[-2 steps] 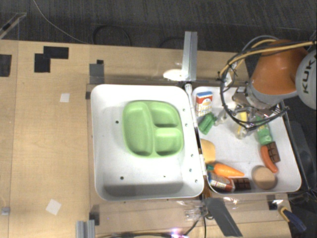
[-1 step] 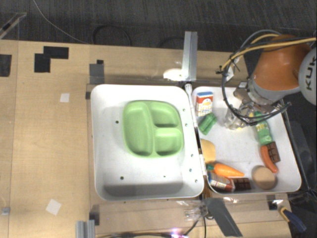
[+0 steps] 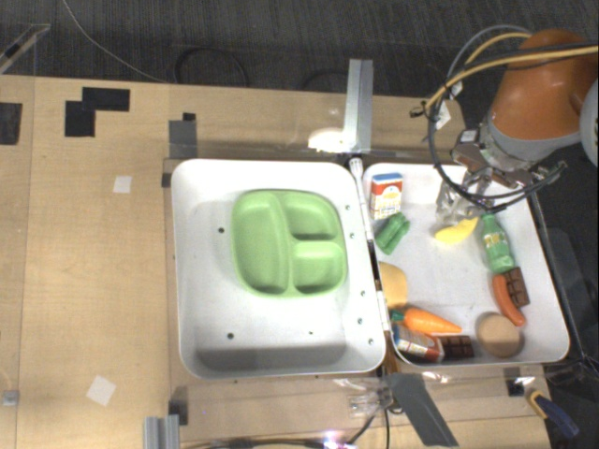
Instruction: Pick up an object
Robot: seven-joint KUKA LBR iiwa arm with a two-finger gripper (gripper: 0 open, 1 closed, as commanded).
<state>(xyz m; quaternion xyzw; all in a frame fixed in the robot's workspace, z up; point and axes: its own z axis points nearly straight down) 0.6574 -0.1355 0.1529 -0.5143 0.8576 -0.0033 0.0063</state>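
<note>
Item: yellow toy banana [image 3: 456, 233], near the far edge of the right bin [image 3: 552, 330], long axis running crosswise. We log the gripper [image 3: 465, 204] directly above it, just touching or nearly. How the tool stands, we cannot tell.

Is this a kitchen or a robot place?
Probably a robot lab, not a kitchen. A grey and orange arm with cables reaches over two white bins on a bench; one holds a green tray, the other toy food like a carrot.
</note>
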